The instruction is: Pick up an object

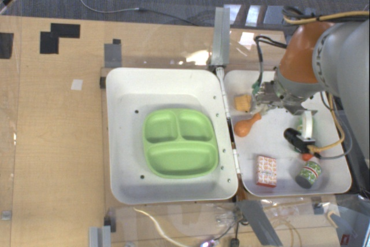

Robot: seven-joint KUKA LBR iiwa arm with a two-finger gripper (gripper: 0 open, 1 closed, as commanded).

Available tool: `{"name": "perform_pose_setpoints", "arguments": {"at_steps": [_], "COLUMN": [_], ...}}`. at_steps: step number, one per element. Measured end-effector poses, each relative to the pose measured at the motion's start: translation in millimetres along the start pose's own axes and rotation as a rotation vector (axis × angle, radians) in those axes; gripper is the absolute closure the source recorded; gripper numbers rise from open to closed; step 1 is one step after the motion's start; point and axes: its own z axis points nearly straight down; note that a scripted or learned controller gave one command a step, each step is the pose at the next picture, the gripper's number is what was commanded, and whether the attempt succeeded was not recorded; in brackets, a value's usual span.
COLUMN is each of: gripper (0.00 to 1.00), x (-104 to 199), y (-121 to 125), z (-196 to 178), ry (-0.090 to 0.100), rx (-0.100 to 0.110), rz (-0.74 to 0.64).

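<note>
- Four loose things sit in the right bin, so there's plenty to choose from: a tan block, an orange gourd, a red-and-white box and a small can.
- The gripper hangs over the far left part of that bin, with the wrist covering most of it, so I honestly can't tell if it's open or closed. Nothing visibly in it either.
- Nearest pick looks like the block. It's just beside the gripper on the view's left, tight against the wall between the bins, and I can't say whether they're touching.
- The gourd is next nearest, just toward the near side. Its long axis slants, thin end pointing up at the gripper and fat end toward the wall.
- My guess is a small shift toward that wall does it. The wall may crowd the grasp though.
- The box and can are well apart from the gripper, along the near edge.
- The left bin holds a green plate, far from the gripper.
</note>
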Motion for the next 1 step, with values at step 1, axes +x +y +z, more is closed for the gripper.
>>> {"name": "perform_pose_setpoints", "arguments": {"at_steps": [1], "gripper": [1.0], "x": [82.0], "y": [61.1], "z": [-80.8], "ry": [-0.002], "rx": [0.018], "rz": [-0.005]}}
